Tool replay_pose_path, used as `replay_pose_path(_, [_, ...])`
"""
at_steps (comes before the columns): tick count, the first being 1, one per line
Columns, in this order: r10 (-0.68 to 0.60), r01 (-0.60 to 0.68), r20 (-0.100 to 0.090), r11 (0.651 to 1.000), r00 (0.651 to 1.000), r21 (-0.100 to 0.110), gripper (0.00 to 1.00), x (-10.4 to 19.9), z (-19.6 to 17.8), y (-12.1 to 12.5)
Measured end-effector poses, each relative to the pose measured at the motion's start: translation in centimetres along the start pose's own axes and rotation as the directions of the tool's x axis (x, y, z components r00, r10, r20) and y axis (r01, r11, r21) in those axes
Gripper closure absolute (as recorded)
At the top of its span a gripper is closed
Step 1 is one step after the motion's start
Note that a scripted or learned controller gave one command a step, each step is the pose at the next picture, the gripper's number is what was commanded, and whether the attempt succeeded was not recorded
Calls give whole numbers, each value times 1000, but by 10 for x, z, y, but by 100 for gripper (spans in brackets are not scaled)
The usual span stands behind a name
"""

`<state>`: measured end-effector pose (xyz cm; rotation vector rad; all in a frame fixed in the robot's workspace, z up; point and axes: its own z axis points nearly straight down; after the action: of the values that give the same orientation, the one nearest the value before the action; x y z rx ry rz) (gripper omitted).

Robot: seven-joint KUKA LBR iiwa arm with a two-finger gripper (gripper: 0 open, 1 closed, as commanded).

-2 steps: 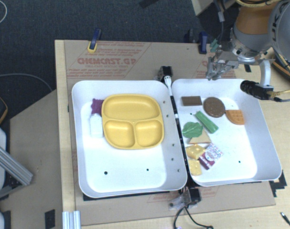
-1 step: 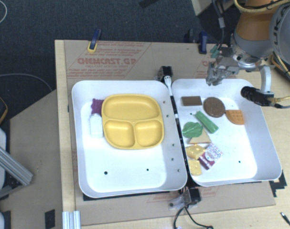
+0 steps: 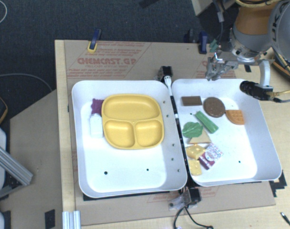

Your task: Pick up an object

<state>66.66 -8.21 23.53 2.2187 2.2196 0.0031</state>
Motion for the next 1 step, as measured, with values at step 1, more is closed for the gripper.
replay_pose_path(1, [1, -1, -1, 1000, 1000, 7, 100, 6, 15, -11])
